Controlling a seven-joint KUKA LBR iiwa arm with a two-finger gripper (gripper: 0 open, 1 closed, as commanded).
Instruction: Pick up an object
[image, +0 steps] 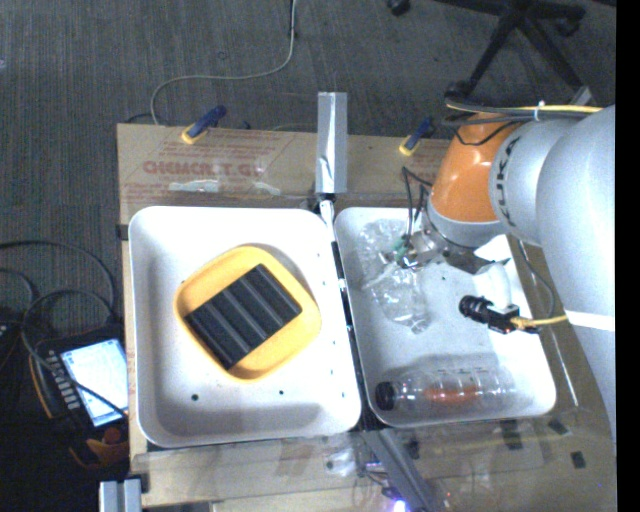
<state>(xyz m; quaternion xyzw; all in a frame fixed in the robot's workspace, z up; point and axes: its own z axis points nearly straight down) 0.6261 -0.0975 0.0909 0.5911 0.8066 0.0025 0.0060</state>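
End effector (408, 250) down at crumpled clear plastic (392, 275) in right bin (540, 395); can't tell its state. Nothing lifted yet.

You saw the arm (575, 200) as a thick, rounded body in pale grey, with a smooth and slightly shiny surface, at the upper right of the frame. A wide orange band (468, 185) wrapped the segment above the wrist. A thin yellow cable (520, 108) ran over the top of this band, and another yellow cable (545, 321) ended in a black connector (485, 310) lower down.
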